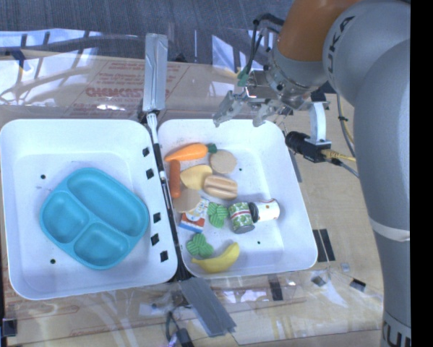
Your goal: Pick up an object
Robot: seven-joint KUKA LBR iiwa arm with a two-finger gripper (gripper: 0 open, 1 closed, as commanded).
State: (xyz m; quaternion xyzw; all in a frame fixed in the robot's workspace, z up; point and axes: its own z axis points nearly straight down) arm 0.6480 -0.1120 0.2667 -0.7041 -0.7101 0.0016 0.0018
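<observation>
The right bin (292, 223) holds a heap of toy foods: an orange carrot (186, 152), a tan round bun (223, 162), a hot dog bun (220, 187), a yellow banana (217, 259), a green can (240, 217), a small white bottle (265, 211) and green leafy pieces (199, 246). My gripper (242, 113) hangs over the bin's far rim, above and behind the heap. Its two fingers are spread apart with nothing between them.
The left bin (21, 157) carries a blue divided plate (93, 217). A black-clipped wall (160, 194) separates the two bins. Cardboard and clear plastic sheet (93, 78) lie behind the bins. The grey arm (368, 121) fills the right side.
</observation>
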